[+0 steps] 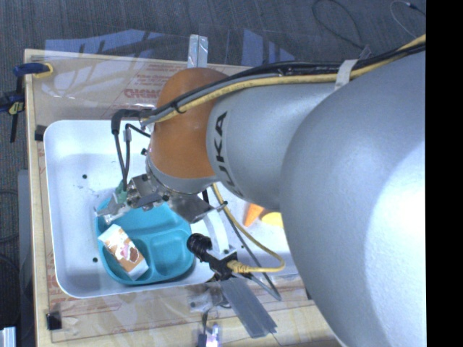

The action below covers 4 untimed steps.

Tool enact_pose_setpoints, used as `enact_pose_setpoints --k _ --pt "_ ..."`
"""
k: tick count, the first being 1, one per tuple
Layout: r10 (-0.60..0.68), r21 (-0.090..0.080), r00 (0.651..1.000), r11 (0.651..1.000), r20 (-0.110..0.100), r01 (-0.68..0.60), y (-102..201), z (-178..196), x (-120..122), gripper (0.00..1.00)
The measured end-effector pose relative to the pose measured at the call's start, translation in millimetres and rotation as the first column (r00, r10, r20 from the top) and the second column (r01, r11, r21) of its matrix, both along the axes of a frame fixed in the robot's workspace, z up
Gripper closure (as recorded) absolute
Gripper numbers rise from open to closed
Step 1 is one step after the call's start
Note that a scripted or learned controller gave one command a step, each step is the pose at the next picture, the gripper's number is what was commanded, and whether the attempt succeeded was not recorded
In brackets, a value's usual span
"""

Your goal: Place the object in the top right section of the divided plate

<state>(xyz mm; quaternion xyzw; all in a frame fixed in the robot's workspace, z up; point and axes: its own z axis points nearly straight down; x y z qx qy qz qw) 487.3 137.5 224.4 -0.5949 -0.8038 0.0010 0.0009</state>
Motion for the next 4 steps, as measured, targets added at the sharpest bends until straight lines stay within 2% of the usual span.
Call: enact_pose_setpoints --k 1,2,3,4 --pt "-0.048 -0.003 0.999 0.999 -0.005 0.048 3.5 -106.9 43.2 0.0" --pt "-0.044 -0.004 0.999 0.999 -0.009 0.044 4.0 -97.9 42.5 1.0" --pt "0.011 0.0 1.0 1.0 0.0 -0.011 -18.9 -74.7 97.8 1.0" --pt "0.017 0.001 1.0 1.0 -0.003 -0.017 -85.8 -33.1 69.1 1.0"
